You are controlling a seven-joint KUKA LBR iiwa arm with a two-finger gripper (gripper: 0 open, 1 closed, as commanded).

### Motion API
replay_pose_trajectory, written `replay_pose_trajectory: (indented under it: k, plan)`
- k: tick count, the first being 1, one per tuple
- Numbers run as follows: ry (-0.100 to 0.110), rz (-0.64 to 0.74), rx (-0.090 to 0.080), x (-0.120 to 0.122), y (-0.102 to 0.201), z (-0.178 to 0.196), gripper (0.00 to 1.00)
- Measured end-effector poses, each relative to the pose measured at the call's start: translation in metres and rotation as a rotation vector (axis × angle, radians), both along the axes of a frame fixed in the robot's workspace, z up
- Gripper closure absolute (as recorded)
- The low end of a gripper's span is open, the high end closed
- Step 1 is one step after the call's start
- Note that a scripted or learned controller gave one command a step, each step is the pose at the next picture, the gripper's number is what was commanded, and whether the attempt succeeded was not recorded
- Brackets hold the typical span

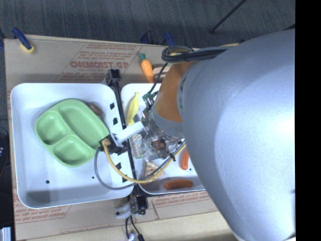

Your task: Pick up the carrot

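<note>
Small orange carrot with a green top (pixel 146 69) is lying on the cardboard-covered desk (pixel 75 59), just outside the right white plastic bin (pixel 165 191). The claw (pixel 150 142) is down inside that bin, can't tell how it's set. It'll probably grab the wrong thing.

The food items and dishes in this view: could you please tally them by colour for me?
Orange: 1, the carrot, lying on the cardboard outside the bins.
Yellow: 1, a banana in the right bin.
Red-orange: 2, sausage-like pieces in the right bin.
Green: 1, a divided plate in the left bin.
Total: 5.
</note>
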State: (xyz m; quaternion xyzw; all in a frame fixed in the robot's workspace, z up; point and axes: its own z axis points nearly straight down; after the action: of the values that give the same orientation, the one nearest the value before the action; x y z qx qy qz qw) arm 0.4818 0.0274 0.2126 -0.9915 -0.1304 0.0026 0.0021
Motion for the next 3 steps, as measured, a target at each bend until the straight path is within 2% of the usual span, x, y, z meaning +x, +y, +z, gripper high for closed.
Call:
replay_pose_trajectory:
  k: [1,2,3]
  plan:
    - [-0.002,-0.055,-0.002,0.017,0.079,0.015,1.00]
    - [-0.004,0.138,-0.003,0.053,0.112,0.177,1.00]
    - [0.003,0.237,-0.001,0.024,0.160,0.028,1.00]
